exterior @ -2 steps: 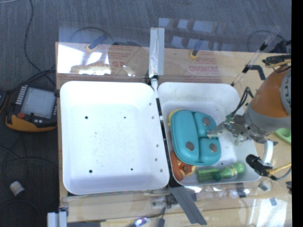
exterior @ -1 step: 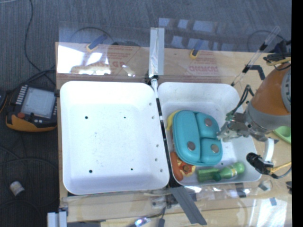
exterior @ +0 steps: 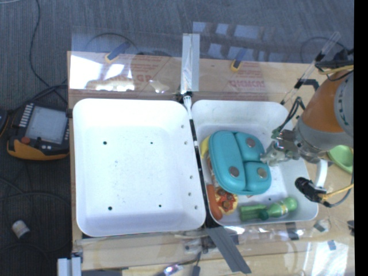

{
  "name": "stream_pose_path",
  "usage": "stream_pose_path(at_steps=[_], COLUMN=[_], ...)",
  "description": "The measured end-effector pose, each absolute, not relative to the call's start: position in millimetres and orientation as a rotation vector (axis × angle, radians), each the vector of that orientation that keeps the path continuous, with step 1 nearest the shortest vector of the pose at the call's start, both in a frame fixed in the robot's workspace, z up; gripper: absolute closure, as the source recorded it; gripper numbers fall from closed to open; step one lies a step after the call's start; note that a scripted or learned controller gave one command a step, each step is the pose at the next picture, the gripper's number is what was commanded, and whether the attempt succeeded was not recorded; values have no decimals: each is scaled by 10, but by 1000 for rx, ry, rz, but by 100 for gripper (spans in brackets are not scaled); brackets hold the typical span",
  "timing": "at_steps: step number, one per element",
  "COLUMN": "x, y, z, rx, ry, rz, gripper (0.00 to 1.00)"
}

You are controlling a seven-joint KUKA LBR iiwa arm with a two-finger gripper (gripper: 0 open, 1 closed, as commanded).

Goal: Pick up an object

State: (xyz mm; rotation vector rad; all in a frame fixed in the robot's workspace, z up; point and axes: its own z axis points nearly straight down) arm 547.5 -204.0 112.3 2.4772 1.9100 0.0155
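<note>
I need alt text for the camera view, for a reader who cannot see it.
The arm's pincer hovers at a teal tray in the right bin, near a green bottle and an orange object. The left bin sits beside it.

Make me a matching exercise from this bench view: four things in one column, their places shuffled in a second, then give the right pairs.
Things:
1. teal tray
2. green bottle
3. gripper
4. handheld controller

Places:
A. on the floor, beyond the outer side of the left bin
B. lying along the near wall of the right bin
C. in the middle of the right bin
D. above the right bin, at the teal tray's right edge

Pairs: 1-C, 2-B, 3-D, 4-A
</note>
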Motion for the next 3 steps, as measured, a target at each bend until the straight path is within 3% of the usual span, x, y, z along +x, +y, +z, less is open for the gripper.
stream_pose_path(at_steps=[1,2,3], x=[6349,6690,6687], y=[-1961,-2075,-2083], z=[1452,2081,2079], rx=[2349,2273,2273], ry=[2085,2166,2164], rz=[-4,-5,-7], gripper=[100,100,0])
